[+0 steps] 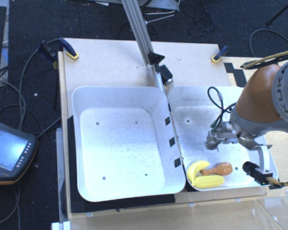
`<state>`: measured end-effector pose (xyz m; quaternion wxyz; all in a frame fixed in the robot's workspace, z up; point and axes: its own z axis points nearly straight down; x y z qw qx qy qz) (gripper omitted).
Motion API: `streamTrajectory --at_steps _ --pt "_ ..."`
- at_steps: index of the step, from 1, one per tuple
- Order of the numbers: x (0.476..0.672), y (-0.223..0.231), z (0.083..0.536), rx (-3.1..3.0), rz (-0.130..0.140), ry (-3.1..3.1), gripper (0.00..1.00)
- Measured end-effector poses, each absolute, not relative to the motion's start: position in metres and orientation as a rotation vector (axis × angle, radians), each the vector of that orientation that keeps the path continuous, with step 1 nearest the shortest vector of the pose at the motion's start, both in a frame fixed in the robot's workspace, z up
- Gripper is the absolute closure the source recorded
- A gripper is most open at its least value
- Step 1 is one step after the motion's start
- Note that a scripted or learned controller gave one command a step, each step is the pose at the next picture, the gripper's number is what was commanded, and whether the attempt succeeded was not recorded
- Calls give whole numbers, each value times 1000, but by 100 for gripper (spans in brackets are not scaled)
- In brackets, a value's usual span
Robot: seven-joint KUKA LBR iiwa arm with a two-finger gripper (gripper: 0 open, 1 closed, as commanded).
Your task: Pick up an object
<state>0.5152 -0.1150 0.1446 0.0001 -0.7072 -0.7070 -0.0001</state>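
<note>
1. Closest to the camera, in the front corner of the right bin [192,104], lie three toy foods; a yellow banana [197,168], a yellow corn cob [210,181] just under it, and a brown drumstick [218,168] beside them; all three are touching or very close together.
2. A bit further back, the robot's hand [212,143] hangs over the middle of the right bin; it is near the toys but apart from them; nothing can be seen in it; whether it is open or closed cannot be told from here.
3. The grey arm [264,99] with its orange band comes in from the right, above the hand.
4. The left bin [79,128] sits beside the right one on the table [110,56].
5. Further back, a silver pole [137,23] leans over the table; yellow clamps [73,55] hold the far corners.
6. The job looks like it is only at the start; no toy is lifted yet; the hand likely needs to move toward the front corner, go down, and close on one toy; the toys are bunched up, so it might be hard to grab just one.
</note>
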Motion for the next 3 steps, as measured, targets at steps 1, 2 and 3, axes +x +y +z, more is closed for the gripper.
streamTrajectory --at_steps 1,2,3 --pt "517 -116 186 -2223 -3 -2224 100" --pt "516 -111 230 -2223 -4 -2225 100" --pt "517 -111 258 -2222 -2 -2223 100"
